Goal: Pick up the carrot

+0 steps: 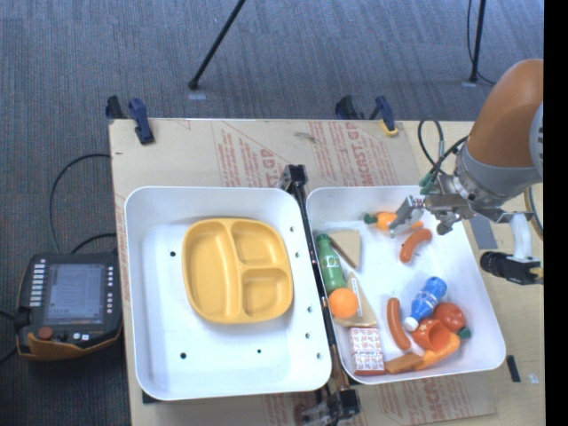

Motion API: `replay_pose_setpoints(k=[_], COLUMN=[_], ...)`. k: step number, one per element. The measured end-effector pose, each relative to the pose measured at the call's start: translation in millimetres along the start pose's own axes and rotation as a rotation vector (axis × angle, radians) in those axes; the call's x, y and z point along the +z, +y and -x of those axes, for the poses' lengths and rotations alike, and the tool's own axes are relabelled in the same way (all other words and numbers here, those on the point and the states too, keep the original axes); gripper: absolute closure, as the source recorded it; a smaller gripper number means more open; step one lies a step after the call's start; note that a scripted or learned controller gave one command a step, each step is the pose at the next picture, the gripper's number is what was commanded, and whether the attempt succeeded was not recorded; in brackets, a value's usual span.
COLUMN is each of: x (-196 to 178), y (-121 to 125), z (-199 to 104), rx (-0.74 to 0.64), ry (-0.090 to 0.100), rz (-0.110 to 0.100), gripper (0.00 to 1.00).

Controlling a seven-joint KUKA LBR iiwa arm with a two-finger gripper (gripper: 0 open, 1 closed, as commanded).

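camera view, small orange carrot (385,221) (green-tipped), right bin (484,304)

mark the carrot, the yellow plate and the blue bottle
carrot (385,221): camera view, on its orange body.
yellow plate (197,269): camera view, on the large left compartment.
blue bottle (429,295): camera view, on its blue body.

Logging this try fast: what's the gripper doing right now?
Gripper: open, holding nothing, hovering in the right bin beside the carrot.
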State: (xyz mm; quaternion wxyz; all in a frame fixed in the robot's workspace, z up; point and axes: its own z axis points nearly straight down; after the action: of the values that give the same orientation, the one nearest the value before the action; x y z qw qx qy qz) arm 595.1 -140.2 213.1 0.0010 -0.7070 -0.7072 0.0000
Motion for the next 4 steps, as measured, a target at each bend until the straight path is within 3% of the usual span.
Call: replay_pose_setpoints(k=[1,2,3,4], x=[66.4,127.1,49.4,126.5], y=[48.4,48.6,49.2,20.6], z=[50.9,62.0,44.7,19.6], rx=[0.070,0.334,0.660,0.514], ry=[0.000,0.011,0.000,0.000], rz=[-0.001,-0.013,0.000,-0.003], gripper=[0.00,0.00,0.00,0.00])
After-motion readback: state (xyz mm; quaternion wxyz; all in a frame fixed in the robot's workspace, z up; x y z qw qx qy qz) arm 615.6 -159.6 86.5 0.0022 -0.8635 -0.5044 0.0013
